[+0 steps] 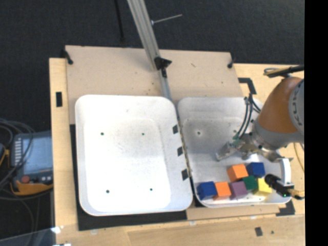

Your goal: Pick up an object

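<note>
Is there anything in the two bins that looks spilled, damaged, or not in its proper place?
Nothing stands out. The coloured blocks, such as the blue block and the orange block, lie crowded along the near edge of the right bin, inside its rim. The end effector is just above them.

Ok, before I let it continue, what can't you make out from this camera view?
- Gripper: fingers too small and blurred to read as open or shut.
- Green block: partly covered by the orange block and purple block.
- Arm: cut off by the right edge.
- Right bin: its far-right wall is hidden under the arm.
</note>
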`<move>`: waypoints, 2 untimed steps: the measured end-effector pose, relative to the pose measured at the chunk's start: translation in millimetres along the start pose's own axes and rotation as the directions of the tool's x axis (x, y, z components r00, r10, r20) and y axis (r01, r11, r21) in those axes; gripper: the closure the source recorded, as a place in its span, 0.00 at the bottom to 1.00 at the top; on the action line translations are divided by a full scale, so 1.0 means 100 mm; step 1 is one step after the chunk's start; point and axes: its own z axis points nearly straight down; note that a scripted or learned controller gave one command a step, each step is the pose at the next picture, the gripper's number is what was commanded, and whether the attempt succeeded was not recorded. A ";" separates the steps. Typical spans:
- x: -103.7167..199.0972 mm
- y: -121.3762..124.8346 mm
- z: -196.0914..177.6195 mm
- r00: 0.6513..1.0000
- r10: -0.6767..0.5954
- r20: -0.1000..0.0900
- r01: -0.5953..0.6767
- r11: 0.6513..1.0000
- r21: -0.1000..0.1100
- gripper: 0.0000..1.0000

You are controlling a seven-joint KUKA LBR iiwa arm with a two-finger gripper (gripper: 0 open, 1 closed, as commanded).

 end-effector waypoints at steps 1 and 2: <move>-0.01 0.01 -0.12 1.000 0.006 -0.001 -0.006 1.000 -0.005 1.00; -0.04 0.00 -0.76 1.000 0.000 -0.001 0.000 1.000 -0.005 1.00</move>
